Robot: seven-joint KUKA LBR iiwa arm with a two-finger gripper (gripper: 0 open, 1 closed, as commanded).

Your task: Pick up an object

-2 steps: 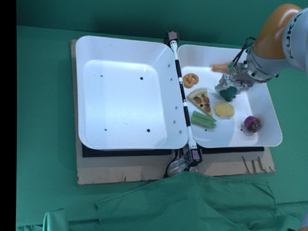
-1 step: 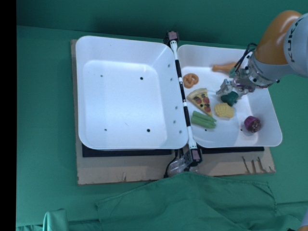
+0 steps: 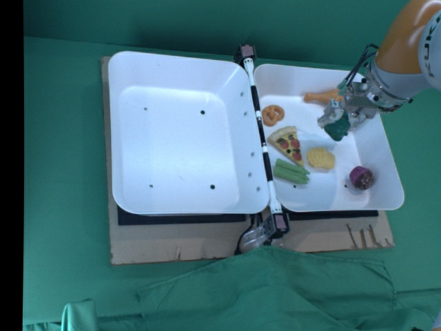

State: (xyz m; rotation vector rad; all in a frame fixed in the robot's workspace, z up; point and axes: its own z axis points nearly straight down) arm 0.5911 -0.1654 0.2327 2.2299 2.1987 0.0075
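Two glossy white plastic bins (image 3: pixel 138 74) rest on brown cardboard (image 3: pixel 172 250) over matt green cloth (image 3: pixel 62 185).

Bench is covered w/ green cloth (image 3: pixel 62 150); brown cardboard sheet (image 3: pixel 172 248) is laid under bins; cloth is bunched at near edge.

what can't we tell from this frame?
- Hand: fingers blocked by its own body, so open or shut is unclear, camera view.
- Green toy at the hand: held or just lying under it, unclear; shape too small to identify.
- Orange item: far end hidden behind the hand.
- Arm: cut off by the right edge.
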